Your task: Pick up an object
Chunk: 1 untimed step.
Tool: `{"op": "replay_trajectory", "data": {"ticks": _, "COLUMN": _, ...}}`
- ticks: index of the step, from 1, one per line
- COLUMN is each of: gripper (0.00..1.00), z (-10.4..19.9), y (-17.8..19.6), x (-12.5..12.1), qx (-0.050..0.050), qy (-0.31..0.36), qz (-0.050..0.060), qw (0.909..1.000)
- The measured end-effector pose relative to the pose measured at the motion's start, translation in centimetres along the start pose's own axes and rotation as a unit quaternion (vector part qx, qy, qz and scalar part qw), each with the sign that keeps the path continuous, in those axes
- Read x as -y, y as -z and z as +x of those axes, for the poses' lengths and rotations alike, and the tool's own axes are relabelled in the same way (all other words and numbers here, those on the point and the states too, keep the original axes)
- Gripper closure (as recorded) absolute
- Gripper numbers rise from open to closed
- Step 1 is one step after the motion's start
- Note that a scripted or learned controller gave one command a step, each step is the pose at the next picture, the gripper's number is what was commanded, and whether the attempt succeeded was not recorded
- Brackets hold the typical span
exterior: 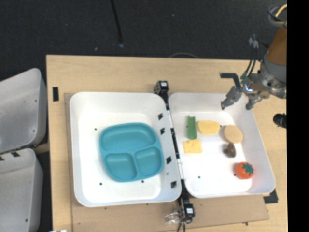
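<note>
1. We see the gripper (240, 100) at the upper right of the frame, above the far right corner of the right bin (212, 185). Its two grey fingers (230, 98) are spread wide apart and point down and outward. Nothing sits between them and they touch no object.
2. The grey arm (276, 76) with its orange band (279, 46) enters from the right edge of the frame.
3. The right bin holds six items, all well below the gripper in the frame. We list them from upper left to lower right:
   - a green stick (191, 127), upright along the bin's left side;
   - a pale yellow oval piece (208, 127), just beside the green stick;
   - a yellow square block (192, 146), just below the green stick;
   - a tan round piece (233, 134), right of the oval piece;
   - a small dark brown item (230, 150), touching or nearly touching the tan piece from below;
   - a red round item with a green top (244, 170), apart from the others at the lower right.
4. The left bin (87, 187) holds a teal divided plate (130, 151) with three compartments.
5. Black clips (161, 86) join the two bins at their shared edge.
6. Both bins rest on a light wooden bench (125, 71). The floor (145, 18) behind it is dark. A white panel (19, 110) stands at the left edge of the frame.
7. We can read no brand, label or writing.
</note>
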State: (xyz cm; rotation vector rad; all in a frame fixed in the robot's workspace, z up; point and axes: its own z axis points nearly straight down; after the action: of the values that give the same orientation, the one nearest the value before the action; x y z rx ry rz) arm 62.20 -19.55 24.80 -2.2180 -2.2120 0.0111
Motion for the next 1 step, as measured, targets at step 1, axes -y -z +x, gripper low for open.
{"op": "replay_trajectory", "data": {"ticks": 1, "gripper": 0.00, "z": 0.06, "y": 0.82, "x": -0.23, "qx": 0.001, "qy": 0.001, "qz": -0.007, "qw": 1.0000}}
